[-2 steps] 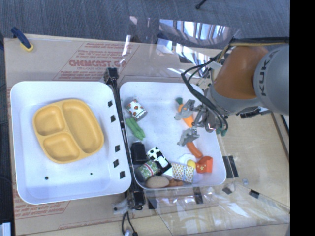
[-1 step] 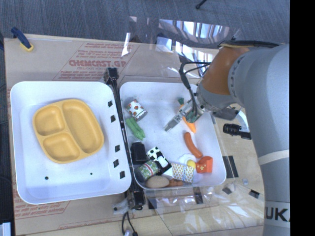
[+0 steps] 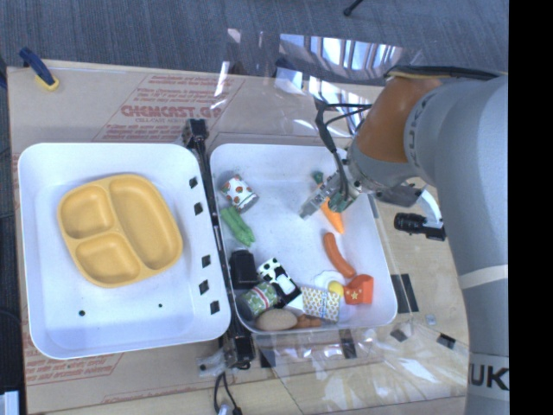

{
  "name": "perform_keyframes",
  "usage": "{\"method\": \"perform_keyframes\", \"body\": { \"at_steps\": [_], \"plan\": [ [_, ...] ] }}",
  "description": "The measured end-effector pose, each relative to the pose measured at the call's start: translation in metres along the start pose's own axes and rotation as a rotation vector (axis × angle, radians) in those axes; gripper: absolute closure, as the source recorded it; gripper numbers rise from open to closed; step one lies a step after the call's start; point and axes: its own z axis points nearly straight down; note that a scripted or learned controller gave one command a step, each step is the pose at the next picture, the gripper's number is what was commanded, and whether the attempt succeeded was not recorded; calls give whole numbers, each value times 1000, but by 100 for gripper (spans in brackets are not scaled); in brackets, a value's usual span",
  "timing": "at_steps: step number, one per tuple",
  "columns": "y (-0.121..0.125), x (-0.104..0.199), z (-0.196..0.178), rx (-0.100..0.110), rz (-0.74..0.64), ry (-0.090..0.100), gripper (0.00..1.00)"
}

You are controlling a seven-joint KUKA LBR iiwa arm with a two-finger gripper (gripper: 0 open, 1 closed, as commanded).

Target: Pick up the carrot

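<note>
Carrot: I see it in the right bin, near the right wall, its top under my gripper.
Gripper: low over the carrot's upper end; I cannot tell how the fingers stand.
Neighbours: sausage just below it, green pepper well to its left.
Left bin: yellow divided plate.
</note>
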Motion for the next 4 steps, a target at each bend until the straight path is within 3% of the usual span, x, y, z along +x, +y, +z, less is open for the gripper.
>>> {"method": "perform_keyframes", "body": {
  "at_steps": [1, 2, 3, 4],
  "plan": [
    [96, 43, -67, -5, 455, -1, 100],
    [72, 15, -6, 3, 184, 2, 100],
    [21, -17, 9, 0, -486, -2, 100],
    [16, -2, -62, -3, -173, -7, 100]
  ]
}}
